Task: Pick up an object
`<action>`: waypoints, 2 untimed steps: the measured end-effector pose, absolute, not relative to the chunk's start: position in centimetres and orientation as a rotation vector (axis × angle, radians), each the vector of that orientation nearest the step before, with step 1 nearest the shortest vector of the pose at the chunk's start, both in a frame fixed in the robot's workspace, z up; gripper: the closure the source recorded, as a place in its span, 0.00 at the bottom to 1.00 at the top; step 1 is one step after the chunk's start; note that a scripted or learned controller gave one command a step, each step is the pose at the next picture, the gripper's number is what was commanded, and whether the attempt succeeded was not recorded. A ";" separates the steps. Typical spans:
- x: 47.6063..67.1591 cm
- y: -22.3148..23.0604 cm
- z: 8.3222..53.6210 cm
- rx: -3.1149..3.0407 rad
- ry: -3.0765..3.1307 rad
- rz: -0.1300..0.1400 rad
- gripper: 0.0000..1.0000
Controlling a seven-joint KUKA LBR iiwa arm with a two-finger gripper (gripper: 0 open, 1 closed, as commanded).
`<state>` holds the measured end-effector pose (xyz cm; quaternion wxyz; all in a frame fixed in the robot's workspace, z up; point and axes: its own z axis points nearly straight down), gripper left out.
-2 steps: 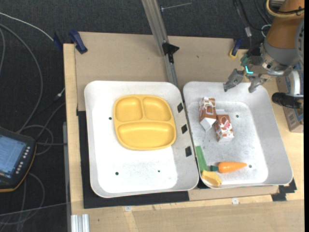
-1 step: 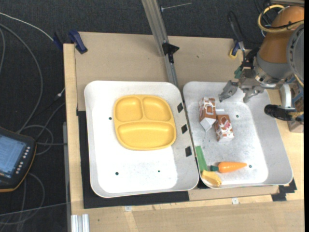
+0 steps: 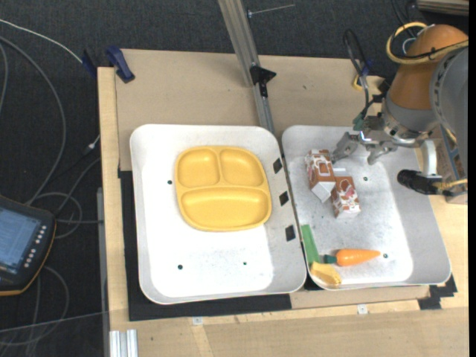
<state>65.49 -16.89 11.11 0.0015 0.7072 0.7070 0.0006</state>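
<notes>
My gripper (image 3: 363,152) hovers over the far part of the right bin (image 3: 416,229), its fingers spread open with nothing between them. Just to its left and nearer the camera lie two brown-and-white cartons: one (image 3: 320,166) close to the gripper's left finger, the other (image 3: 346,197) a little further toward the front. A small white block (image 3: 321,192) sits between them. An orange toy carrot (image 3: 357,256) lies near the bin's front edge, with a green strip (image 3: 307,241) and a yellow piece (image 3: 326,275) at the front left corner.
The left bin (image 3: 156,222) holds a yellow divided plate (image 3: 222,187). A slanted metal pole (image 3: 245,43) rises from between the bins at the back. The right bin's right half is bare.
</notes>
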 end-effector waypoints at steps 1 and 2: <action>65.6 -16.8 12.1 2.218 2.220 0.003 1.00; 65.1 -16.2 17.1 2.216 2.219 0.006 1.00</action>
